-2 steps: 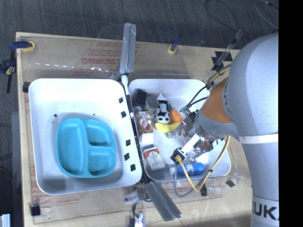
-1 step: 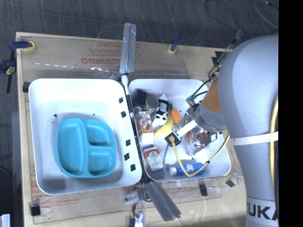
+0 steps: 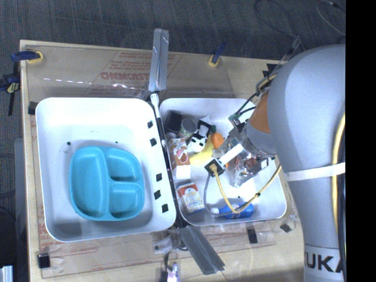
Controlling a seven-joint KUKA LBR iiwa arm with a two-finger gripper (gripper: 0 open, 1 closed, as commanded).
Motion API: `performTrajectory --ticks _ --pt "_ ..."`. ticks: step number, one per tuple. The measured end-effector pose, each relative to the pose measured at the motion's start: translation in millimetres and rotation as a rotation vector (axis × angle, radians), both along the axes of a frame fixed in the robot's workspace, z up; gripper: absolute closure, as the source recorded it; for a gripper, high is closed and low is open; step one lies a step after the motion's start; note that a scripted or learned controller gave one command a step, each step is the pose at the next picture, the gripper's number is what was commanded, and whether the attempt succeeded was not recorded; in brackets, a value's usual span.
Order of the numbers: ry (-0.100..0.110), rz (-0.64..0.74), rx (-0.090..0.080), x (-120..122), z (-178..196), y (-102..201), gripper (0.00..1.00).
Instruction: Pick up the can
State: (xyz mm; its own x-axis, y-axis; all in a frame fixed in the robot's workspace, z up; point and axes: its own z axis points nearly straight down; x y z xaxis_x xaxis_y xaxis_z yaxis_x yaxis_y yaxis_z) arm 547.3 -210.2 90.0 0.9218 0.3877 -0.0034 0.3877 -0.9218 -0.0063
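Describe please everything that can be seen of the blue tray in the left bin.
The tray is light blue, looks like smooth plastic, and has rounded corners. Raised ridges split it into three hollows: one long one on its left, two smaller ones on its right. It lies flat, open side up, a little turned, on the floor of the left bin, toward the near end. Nothing lies in it, and it touches only the bin's floor.

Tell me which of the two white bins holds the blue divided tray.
The left bin. The blue divided tray lies on its floor, while the right bin, under the arm, holds a clutter of small items.
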Motion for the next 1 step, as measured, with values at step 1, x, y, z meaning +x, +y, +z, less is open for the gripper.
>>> performTrajectory --ticks 1 --pt "-0.007 -0.031 -0.001 -48.5 3.0 49.3 0.0"
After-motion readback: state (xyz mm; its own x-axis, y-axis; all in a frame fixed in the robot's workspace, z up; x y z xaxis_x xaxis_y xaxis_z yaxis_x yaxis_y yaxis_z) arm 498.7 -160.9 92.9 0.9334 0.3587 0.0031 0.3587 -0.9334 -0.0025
